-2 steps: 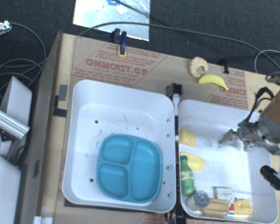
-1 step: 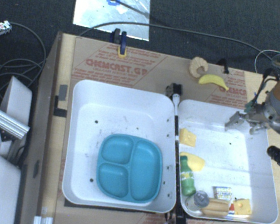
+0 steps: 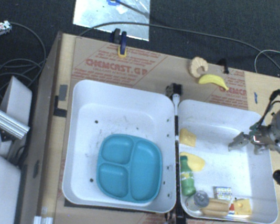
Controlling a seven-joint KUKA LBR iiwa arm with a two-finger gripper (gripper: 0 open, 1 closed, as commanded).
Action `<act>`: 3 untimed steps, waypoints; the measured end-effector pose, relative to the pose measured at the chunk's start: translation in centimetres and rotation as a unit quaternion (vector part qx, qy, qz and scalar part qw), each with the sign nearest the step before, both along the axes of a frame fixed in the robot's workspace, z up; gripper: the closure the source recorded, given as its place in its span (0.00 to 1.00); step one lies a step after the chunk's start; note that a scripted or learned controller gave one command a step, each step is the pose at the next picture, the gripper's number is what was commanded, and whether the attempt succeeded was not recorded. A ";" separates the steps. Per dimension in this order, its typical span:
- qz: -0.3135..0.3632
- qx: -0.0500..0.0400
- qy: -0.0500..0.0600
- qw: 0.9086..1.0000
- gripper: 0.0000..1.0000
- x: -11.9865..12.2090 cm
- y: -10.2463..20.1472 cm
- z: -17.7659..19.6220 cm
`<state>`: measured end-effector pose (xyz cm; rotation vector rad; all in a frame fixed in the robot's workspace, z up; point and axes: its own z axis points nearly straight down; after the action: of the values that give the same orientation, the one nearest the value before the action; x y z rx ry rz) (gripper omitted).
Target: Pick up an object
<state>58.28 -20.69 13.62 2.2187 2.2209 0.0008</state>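
Two white bins (image 3: 86, 100), one blue tray (image 3: 130, 167)

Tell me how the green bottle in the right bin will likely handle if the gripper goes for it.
The green bottle lies on its side, so it will probably roll if nudged. Its rounded, plastic-looking body may slip between fingers. It looks small, likely light, and crowded by the yellow piece and grey cap.

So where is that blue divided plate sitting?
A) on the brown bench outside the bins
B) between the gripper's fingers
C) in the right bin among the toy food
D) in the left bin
D: the blue divided plate lies flat on the floor of the left bin, while the gripper is over the right bin.
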 end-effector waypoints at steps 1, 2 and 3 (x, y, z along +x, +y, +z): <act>0.002 0.000 -0.002 1.000 0.00 8.7 4.0 4.0; 0.000 0.000 0.001 1.000 0.00 -3.0 0.8 0.1; 0.002 0.001 -0.002 1.000 0.00 4.7 5.9 5.9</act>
<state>63.03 -14.84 19.51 2.2130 2.2237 0.0061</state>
